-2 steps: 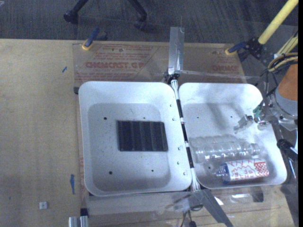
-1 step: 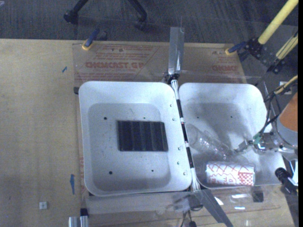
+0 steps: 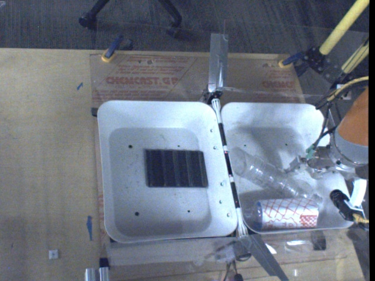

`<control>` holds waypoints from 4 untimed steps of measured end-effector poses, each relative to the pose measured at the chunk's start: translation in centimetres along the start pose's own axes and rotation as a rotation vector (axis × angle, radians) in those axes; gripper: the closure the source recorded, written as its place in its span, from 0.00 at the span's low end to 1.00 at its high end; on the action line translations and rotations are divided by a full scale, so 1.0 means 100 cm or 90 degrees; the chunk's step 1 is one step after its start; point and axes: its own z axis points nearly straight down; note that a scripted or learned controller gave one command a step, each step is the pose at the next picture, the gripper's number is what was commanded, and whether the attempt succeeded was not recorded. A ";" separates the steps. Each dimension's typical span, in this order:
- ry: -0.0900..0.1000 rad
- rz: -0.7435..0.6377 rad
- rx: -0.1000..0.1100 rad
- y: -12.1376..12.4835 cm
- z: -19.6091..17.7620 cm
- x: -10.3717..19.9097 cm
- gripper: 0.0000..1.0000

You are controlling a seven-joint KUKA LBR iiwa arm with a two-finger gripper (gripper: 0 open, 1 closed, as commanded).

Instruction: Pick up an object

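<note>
Only readable bit: faded red block lettering on the clear sheet [image 3: 143, 78] behind the left bin [image 3: 111, 157], something like "CHEMCAST GP", last letters iffy. More of the same red print on the sheet [image 3: 280, 82] behind the right bin [image 3: 234, 119], too cut off and blurry to make out.

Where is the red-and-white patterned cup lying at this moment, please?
In the camera view, the red-and-white cup lies on its side near the front edge of the right bin, just below the clear plastic bottle.
</note>
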 end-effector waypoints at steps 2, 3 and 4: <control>-0.009 -0.235 0.005 0.042 -0.026 0.075 0.00; -0.012 -0.254 -0.004 -0.001 0.002 0.032 0.00; -0.010 -0.249 -0.003 0.030 0.003 0.114 0.00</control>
